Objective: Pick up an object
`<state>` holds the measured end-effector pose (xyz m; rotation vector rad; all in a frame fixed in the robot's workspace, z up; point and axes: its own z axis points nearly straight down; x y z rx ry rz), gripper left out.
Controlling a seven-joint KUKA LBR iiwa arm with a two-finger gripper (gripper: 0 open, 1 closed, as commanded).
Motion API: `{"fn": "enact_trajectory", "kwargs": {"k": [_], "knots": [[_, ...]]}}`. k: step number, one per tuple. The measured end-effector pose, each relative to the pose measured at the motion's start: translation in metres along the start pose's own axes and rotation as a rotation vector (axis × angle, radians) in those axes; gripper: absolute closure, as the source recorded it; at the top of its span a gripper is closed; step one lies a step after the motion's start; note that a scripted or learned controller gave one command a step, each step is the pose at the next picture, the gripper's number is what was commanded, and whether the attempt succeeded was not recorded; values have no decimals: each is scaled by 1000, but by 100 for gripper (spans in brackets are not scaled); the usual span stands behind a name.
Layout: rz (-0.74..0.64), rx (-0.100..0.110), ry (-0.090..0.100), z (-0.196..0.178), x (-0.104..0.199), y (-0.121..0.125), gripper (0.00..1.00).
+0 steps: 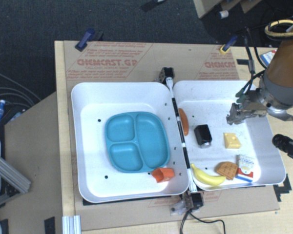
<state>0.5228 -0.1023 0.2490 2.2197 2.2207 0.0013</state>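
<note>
My gripper (236, 117) hangs over the upper right part of the right bin (205, 92), just above a pale yellow cheese block (232, 140). Left of the cheese lies a black block (202, 134), and an orange sausage-like piece (183, 121) rests along the bin's left wall. Near the front edge lie a yellow banana (206, 177), a brown cracker (227, 169) and a small white packet with red and blue (245, 165). Nothing shows between the fingers.
The left bin (88, 101) holds a blue sectioned plate (136, 141) and a small orange block (163, 174) at its front right. A black divider clip (167, 74) sits between the bins. Cables and the arm's body crowd the right side.
</note>
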Motion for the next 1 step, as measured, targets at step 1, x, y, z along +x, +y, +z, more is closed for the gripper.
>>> {"fn": "enact_trajectory", "kwargs": {"k": [1], "knots": [[1,0,-1,-11,-30,-14,100]]}}
